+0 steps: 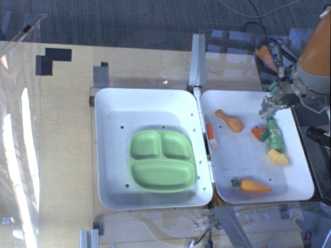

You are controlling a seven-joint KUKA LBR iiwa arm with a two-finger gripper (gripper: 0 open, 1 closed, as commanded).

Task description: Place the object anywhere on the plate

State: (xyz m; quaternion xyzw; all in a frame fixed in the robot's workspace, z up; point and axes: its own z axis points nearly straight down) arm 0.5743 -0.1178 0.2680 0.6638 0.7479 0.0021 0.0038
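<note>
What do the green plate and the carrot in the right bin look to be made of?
The green plate looks like moulded plastic with a matte finish: one even pale green, soft rounded dividers forming three compartments, only dull highlights. The carrot seems a plastic or rubber toy: flat uniform orange, smooth skin, a neat green tip. Whether it is hard or soft cannot be told from this view.

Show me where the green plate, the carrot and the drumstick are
green plate (162,160), camera view, on the ridge between its compartments, left bin.
carrot (253,186), camera view, on the middle of its orange body, right bin.
drumstick (231,122), camera view, on its thick brown end, right bin.
</note>
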